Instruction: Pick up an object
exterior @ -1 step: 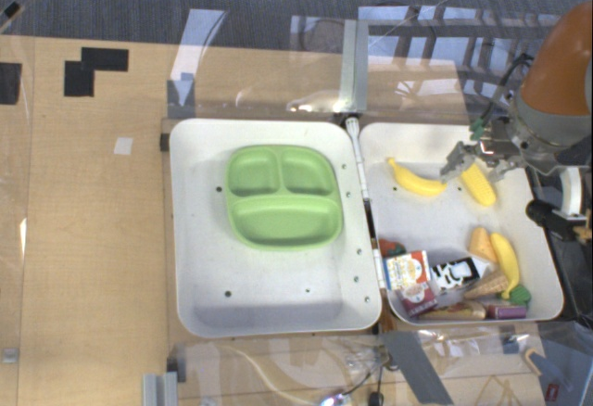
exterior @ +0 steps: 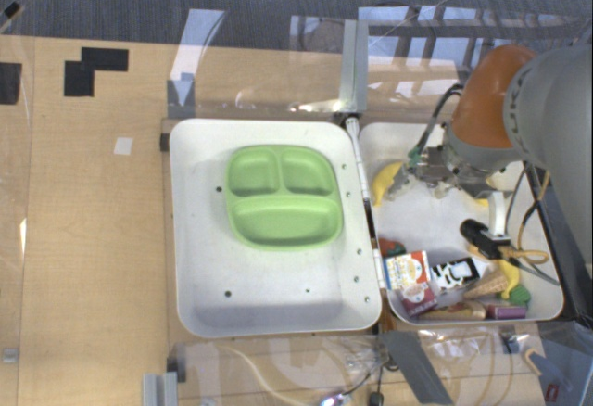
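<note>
- We are looking down on two white bins sitting side by side on the bench, with the grey arm (exterior: pixel 551 107) reaching in from the right over the right bin (exterior: pixel 412 221).
- The gripper (exterior: pixel 435 178) is hanging over the far half of the right bin. The wrist is hiding its tips from us, so we cannot tell whether it is standing wide or narrow.
- A yellow banana (exterior: pixel 385 182) is lying just left of the gripper, close to the bin's left wall. We cannot tell whether the two are touching.
- More things are crowding the near edge of the right bin: a red-and-white carton (exterior: pixel 406 272), a black-and-white box (exterior: pixel 456 272) touching its right side, then a tan cone (exterior: pixel 496 282), a green piece (exterior: pixel 515 296) and a purple piece (exterior: pixel 510 311) at the near right corner.
- The left bin (exterior: pixel 199 237) is holding a green divided plate (exterior: pixel 283 196), which is lying flat near its middle and showing three compartments.
</note>
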`<control>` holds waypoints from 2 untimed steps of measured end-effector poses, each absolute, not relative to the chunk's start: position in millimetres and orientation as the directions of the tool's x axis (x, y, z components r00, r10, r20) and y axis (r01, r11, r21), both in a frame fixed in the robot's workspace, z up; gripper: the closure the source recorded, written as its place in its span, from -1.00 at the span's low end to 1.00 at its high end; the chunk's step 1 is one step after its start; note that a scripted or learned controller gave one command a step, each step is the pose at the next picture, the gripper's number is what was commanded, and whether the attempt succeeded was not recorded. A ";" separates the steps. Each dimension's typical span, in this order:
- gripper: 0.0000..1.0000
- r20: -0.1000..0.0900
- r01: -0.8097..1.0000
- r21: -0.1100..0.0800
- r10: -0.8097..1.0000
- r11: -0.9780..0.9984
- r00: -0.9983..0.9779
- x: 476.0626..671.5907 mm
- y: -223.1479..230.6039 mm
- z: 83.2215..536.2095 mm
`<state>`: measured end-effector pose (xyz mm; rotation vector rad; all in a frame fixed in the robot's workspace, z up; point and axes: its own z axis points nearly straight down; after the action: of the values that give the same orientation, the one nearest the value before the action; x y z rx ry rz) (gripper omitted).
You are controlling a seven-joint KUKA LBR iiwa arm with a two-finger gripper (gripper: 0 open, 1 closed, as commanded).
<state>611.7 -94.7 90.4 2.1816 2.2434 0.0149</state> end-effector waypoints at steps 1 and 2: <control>-1.00 -0.001 0.995 -0.031 0.996 0.093 -0.093 663.1 -96.0 89.3; 1.00 -0.003 0.995 -0.024 0.995 0.095 -0.096 664.6 -94.9 98.9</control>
<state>664.6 -94.9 98.9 2.1221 2.3355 -0.0313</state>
